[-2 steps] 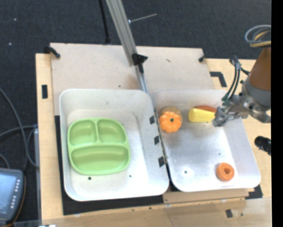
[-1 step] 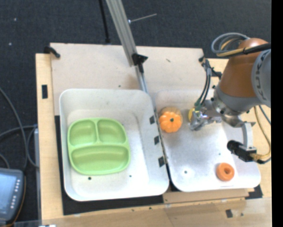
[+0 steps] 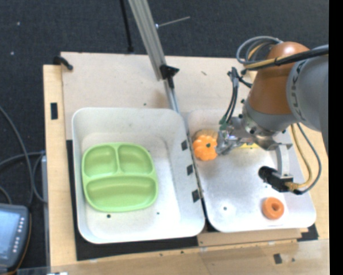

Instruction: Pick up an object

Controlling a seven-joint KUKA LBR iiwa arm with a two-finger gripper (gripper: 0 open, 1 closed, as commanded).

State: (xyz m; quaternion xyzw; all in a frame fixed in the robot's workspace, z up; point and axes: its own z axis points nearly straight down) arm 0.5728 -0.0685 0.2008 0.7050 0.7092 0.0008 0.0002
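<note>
From the overhead camera view, the gripper (image 3: 224, 144) is seen low in the right bin (image 3: 240, 211), just beside a small orange pumpkin (image 3: 205, 147) that sits against the bin's left wall; contact with the pumpkin cannot be confirmed, and whether the gripper is spread or closed cannot be told from here, so nothing can be called held. The pumpkin is judged to be a light toy, probably plastic or foam, round and ribbed with a smooth skin, so a roll or a slip out of a pinch is to be expected; a hold across its widest middle, along the ribs, would be favoured. Near the bin's lower right corner an orange ring-shaped piece (image 3: 273, 208) lies flat, well apart from the arm; it looks light and stiff, and could be taken across its rim. In the left bin (image 3: 97, 122) a pale green divided plate (image 3: 120, 177) rests, glossy, with three shallow compartments.
</note>
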